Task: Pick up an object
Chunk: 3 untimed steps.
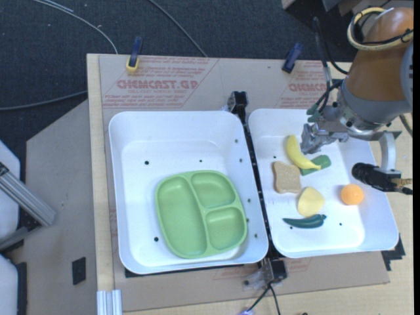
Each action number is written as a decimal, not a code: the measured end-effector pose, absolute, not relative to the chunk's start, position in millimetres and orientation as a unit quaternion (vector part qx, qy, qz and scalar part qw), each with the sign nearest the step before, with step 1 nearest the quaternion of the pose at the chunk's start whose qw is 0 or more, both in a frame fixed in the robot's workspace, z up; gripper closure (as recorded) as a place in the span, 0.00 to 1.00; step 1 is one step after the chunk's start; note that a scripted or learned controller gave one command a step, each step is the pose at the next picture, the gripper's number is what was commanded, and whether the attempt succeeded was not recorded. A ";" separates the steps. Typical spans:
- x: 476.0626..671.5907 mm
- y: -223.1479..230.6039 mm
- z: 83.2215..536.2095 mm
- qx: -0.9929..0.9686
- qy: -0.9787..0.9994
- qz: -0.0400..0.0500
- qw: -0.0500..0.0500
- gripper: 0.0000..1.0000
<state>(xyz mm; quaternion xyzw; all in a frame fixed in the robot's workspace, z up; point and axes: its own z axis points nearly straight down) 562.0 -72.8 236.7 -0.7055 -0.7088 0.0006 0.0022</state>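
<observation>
Over the right bin (pixel 374 231), toward its twelve o'clock end, the gripper (pixel 314 140) hangs from the grey wrist with the orange band above it. Whether it is parted or closed I cannot tell from this slant (the metal parts blur together there), and nothing can be seen clamped in it.

Just off the gripper at about seven o'clock lies the banana (pixel 298 155), the nearest candidate for the pick. Its long axis runs from roughly eleven to five o'clock, curving toward a green piece (pixel 320 162) that touches or nearly touches its lower end and sits right under the gripper. Judging by that, a small shift toward seven o'clock and a grasp across the banana's narrow width would suit.

Further out: a slice of bread (pixel 286 177) at seven o'clock, a yellow lemon-like piece (pixel 310 201) at six, a dark green pepper (pixel 305 222) beyond it, and an orange ball (pixel 352 194) at four o'clock.

At nine o'clock, well apart, the left bin (pixel 131 143) holds a green divided plate (pixel 200 212).
</observation>
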 end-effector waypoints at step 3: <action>561.4 82.2 241.3 -0.705 -0.709 -0.001 0.000 1.00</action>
